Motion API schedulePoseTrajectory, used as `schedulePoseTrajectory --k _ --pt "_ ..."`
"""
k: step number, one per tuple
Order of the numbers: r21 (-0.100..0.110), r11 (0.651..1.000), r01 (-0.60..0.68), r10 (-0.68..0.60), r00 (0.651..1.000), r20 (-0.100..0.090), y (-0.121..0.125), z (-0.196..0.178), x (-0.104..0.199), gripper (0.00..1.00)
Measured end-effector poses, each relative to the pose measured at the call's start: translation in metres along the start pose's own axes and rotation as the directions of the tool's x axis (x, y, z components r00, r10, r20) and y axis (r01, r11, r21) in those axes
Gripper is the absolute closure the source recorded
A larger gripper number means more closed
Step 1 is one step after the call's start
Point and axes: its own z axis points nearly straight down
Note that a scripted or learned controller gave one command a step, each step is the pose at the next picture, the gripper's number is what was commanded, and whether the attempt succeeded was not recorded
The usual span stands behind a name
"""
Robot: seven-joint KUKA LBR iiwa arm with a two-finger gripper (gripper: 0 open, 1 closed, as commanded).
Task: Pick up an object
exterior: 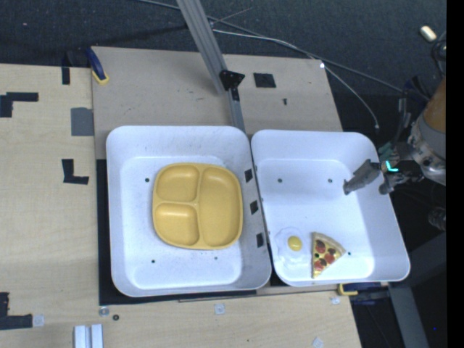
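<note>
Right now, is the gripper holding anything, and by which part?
Nothing is held. The gripper hangs over the right bin's far right side, apart from the pizza slice and fried egg.

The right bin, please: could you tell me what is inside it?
The right bin holds a fried egg and a pizza slice near its front wall. The gripper hangs over its right side, hiding some of the floor.

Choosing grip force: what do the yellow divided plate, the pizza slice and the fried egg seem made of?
Yellow divided plate: looks like moulded plastic, matte, uniform colour. Pizza slice: probably a plastic toy, with flat painted toppings. Fried egg: likely glossy plastic or rubber; too small to tell.
</note>
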Motion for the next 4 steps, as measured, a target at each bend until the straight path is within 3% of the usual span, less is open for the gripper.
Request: schedulePoseTrajectory --k 1,4 --pt "-0.001 1.000 0.000 0.000 1.000 0.000 0.000 0.000 0.000 0.00" --pt "0.005 1.000 -0.001 0.001 1.000 -0.002 -0.022 0.164 -0.003 0.00"
